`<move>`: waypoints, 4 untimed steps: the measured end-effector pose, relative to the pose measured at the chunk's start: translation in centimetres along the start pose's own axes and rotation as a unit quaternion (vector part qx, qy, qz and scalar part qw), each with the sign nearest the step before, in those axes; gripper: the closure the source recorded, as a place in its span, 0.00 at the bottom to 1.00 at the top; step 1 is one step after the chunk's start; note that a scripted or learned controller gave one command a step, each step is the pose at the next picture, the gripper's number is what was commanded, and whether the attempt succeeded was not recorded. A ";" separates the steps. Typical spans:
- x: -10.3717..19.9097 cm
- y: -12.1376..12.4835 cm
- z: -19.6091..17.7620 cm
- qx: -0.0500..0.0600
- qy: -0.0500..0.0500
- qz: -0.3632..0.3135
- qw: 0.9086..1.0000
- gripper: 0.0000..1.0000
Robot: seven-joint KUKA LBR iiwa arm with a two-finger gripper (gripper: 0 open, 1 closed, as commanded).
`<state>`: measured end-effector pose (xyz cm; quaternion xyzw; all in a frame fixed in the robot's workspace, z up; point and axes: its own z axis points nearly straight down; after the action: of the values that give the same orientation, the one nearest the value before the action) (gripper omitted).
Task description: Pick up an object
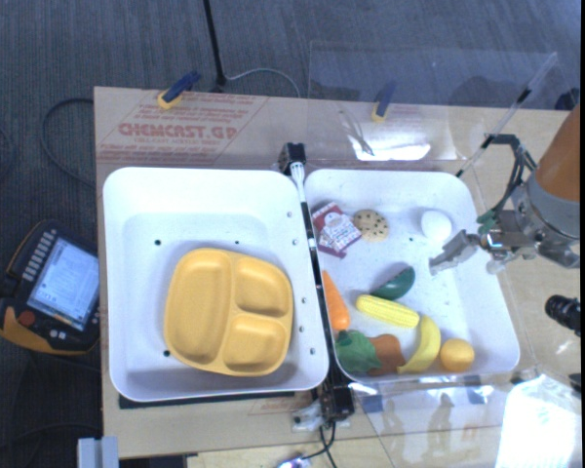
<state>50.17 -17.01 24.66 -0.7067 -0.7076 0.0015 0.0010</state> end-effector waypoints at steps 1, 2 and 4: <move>1.3 0.5 15.2 -0.002 0.000 0.127 0.992 0.00; -2.0 8.3 15.6 -0.007 0.000 0.147 0.989 0.00; 1.7 5.4 14.6 -0.009 -0.004 0.193 0.981 1.00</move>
<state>55.50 -15.33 10.02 -0.8297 -0.5582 -0.0017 -0.0080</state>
